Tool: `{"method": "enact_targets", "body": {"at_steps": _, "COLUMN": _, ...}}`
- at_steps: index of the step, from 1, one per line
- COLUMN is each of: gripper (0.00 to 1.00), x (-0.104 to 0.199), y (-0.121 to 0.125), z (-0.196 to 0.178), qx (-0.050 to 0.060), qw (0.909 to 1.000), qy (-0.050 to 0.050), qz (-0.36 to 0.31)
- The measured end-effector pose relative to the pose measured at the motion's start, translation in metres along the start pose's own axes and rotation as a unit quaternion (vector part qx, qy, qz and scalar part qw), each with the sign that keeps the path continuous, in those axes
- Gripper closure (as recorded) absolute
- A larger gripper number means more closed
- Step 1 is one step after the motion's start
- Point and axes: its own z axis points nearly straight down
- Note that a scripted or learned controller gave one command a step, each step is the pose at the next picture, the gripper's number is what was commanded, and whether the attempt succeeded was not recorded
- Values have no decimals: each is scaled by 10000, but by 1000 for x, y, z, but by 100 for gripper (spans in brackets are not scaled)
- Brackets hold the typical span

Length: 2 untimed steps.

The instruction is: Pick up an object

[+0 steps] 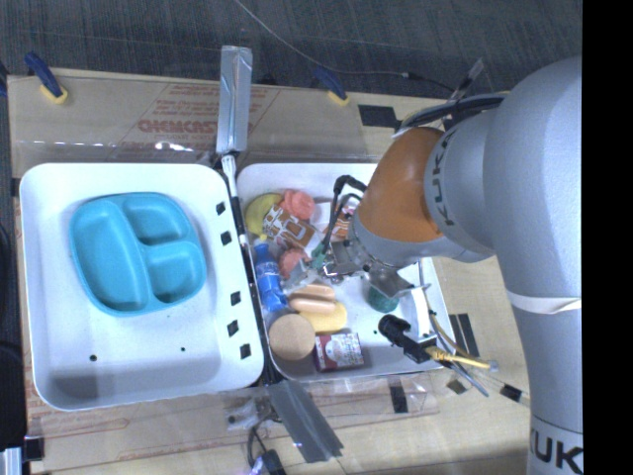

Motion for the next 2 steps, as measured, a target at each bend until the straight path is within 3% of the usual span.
{"method": "enact_targets", "body": {"at_steps": 1, "gripper": 0, "x": 11, "y": -53, "z": 17, "qx": -64, "qw": 10000, "qy": -19, "qz": -42}}
{"method": "enact_targets", "body": {"at_steps": 2, "gripper": 100, "x": 12, "y": -52, "z": 8, "qx": -60, "qw": 10000, "qy": -16, "qz": -72}}
